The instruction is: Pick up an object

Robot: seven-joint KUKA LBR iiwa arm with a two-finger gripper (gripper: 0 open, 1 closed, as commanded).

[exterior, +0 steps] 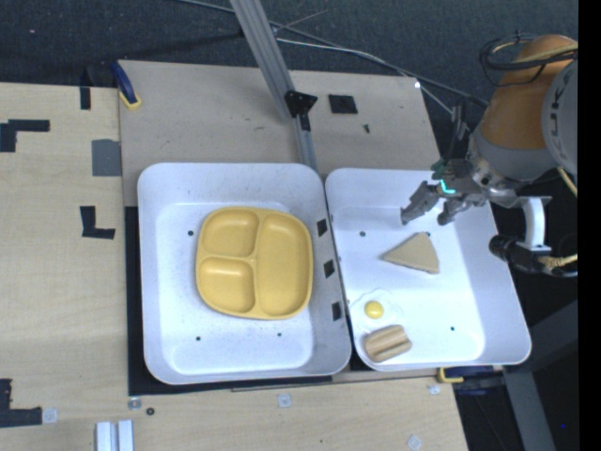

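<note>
Gripper (430,207) spread, nothing between fingers, hanging over right bin (488,332) at its 12 o'clock. Wedge (414,254) just below, at gripper's 6. Egg (374,309) and roll (386,342) at bin's 7. Yellow plate (254,261) mid left bin (169,346). No readable writing anywhere.

from my screen i see a light wooden bench (56,280) with black tape marks (94,222), dark carpet floor (394,7) behind, and a grey metal pole (268,50) crossing it.
</note>
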